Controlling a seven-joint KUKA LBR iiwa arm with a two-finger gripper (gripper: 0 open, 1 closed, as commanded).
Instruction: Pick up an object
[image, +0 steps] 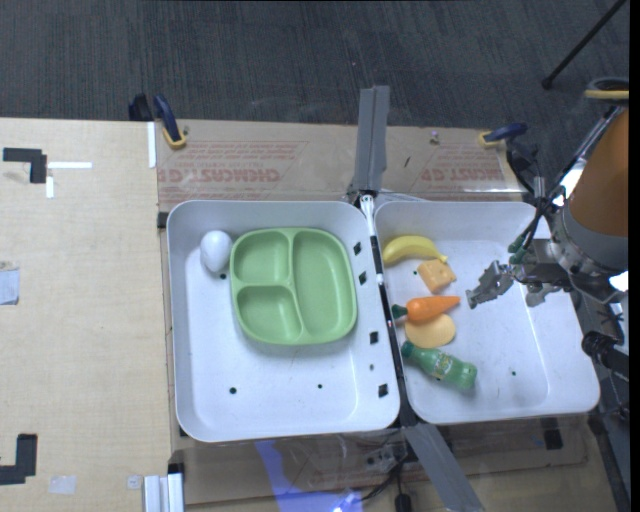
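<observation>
So, biggest thing first: the bench (80, 330) is a pale wood surface with two shallow white bins side by side on it; behind them lies a brown board (260, 165) with red printing that shows mirrored and upside down, too garbled for me to read properly; a couple of blue clamps (165, 118) hold its back edge. The left bin (280, 400) carries a light green divided plate (293, 285) with three compartments, and a small white ball-like thing (215, 250) sits just beside the plate's left rim, up in the bin's back left corner. The right bin (520, 370) has all the toy food bunched along its left side: a yellow banana (410, 247) at the back, an orange cheese-like wedge (436, 273) touching it just below, then a carrot (430, 308) lying crosswise, a pale yellow round piece (432, 331) under that, and a green bottle (442, 367) on its side nearest the front; no label I can make out on the bottle. The arm (600, 200) comes in from the right, orange band showing; the gripper (487, 283) hangs over the middle of the right bin, just right of the carrot and the wedge, nothing between its fingers; it's too small and cluttered to tell whether they are spread or closed.
</observation>
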